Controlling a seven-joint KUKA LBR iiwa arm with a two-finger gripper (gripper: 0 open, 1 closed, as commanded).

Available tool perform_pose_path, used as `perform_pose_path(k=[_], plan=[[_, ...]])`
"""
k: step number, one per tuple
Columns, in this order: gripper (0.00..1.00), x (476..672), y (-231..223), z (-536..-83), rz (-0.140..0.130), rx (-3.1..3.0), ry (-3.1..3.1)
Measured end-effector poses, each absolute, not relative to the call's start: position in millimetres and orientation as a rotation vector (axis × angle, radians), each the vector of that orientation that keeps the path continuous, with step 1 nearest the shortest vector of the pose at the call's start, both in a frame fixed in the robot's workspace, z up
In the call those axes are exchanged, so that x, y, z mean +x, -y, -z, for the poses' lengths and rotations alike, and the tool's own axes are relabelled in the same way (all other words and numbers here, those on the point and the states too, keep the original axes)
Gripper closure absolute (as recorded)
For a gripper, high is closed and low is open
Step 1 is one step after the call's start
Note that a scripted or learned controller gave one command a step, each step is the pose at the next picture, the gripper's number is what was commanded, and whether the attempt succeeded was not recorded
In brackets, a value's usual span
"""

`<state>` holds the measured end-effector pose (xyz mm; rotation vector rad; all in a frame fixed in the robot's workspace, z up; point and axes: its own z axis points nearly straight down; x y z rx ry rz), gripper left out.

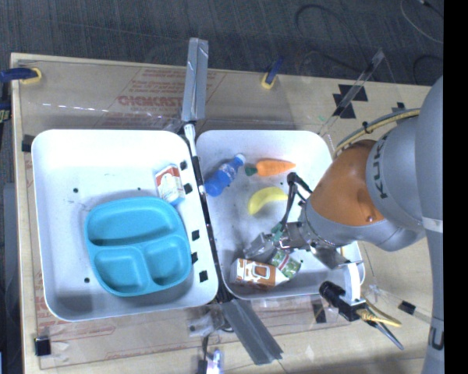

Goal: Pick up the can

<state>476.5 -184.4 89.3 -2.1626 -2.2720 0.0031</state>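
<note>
Nothing is lifted yet, as I judge it: my gripper [274, 244] sits low in the right bin [320, 142], and whether it grips anything I cannot tell. The can [287, 262], I think, is the green-labelled piece lying touching it, just beside a carton [255, 272]. Beyond, a banana [265, 199], carrot [270, 167] and bottle [224, 174] crowd the far side. The near wall is close; free room lies straight up. The left bin holds a blue tray [136, 244].
</note>
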Motion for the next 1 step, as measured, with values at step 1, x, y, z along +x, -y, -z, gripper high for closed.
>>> perform_pose_path(k=[1], plan=[[0.0,476.4,209.2,-89.9,-0.002,-2.025,2.398]])
